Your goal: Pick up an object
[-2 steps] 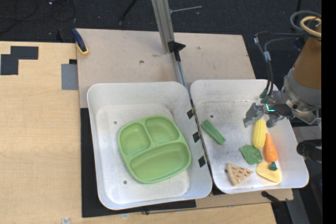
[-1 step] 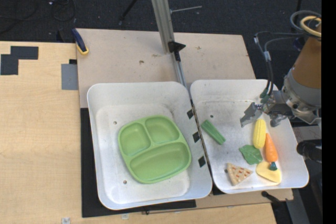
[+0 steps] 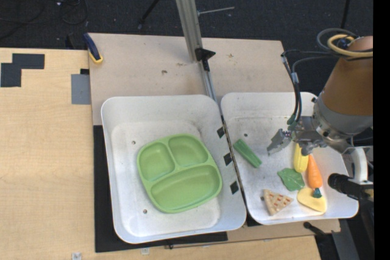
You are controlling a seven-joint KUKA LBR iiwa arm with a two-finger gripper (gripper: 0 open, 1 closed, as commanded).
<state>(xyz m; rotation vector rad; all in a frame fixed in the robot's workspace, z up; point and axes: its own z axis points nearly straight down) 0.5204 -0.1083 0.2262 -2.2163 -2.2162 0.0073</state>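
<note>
Hanging low over the right-hand bin (image 3: 256, 109), at the right of the frame, the end effector (image 3: 291, 142) reaches in from the grey and orange arm (image 3: 347, 94); whether it is open or closed cannot be told, and nothing can be made out in its grasp. After that, from the largest thing down: the pale wooden surface (image 3: 42, 149) fills the left and upper middle of the frame and carries both white bins side by side. An aluminium post (image 3: 189, 15) rises at the top centre behind them. The left-hand bin (image 3: 122, 125) sits at the lower centre and holds a green divided plate (image 3: 179, 173), lying flat with its three compartments facing up. In the right-hand bin the small things are gathered toward the lower right: a yellow wedge (image 3: 312, 200) near the bottom edge, a pizza-slice toy (image 3: 276, 201) to its left, an orange carrot (image 3: 313, 172) just below the end effector, a yellow piece (image 3: 299, 159) beside the carrot and partly hidden, a green stick (image 3: 247, 153) lying apart toward the bin's left side, and a green leaf-shaped piece (image 3: 291, 178) between the stick and the carrot.
</note>
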